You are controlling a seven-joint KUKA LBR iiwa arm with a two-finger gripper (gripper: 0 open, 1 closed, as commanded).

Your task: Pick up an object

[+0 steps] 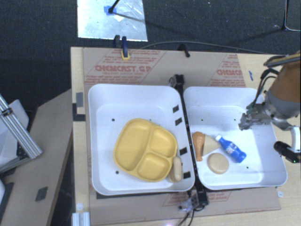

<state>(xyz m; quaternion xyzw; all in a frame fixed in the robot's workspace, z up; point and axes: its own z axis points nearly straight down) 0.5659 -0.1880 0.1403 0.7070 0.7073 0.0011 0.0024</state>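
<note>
The task looks barely begun: nothing is lifted. The end effector (245, 120) hangs over the far right part of the right bin (270, 173), and I cannot tell how it is set, too small and dark to read. Nothing shows in its grip. The candidates lie near it in that bin: a blue bottle (231, 149), a round tan piece (218, 163) and a cone-shaped toy (200, 144). In the left bin (101, 126) a yellow divided tray (146, 149) rests untouched. Descent, grasp and lift all seem left to do.
</note>
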